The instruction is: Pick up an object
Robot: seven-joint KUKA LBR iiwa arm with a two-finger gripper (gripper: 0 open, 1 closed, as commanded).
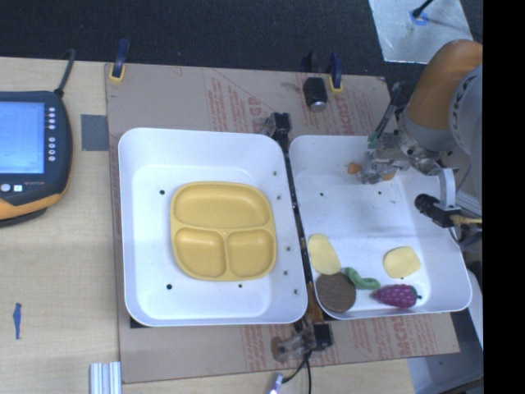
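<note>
My gripper (376, 173) hangs over the far part of the right bin (361, 220), reaching in from the right. A small orange bit (353, 168) shows just left of its tip. Along the near edge of that bin lie a pale yellow oval piece (323, 254), a brown round disc (335, 292), a green curved piece (362, 280), a purple grape bunch (396, 295) and a yellow round piece (401, 261). All of these lie well apart from the gripper, toward the front.
The left bin (148, 245) holds a yellow three-compartment plate (223, 230). A teach pendant (31, 154) rests on the bench at the far left. Black clamps (281, 125) sit between the bins at the far and near ends.
</note>
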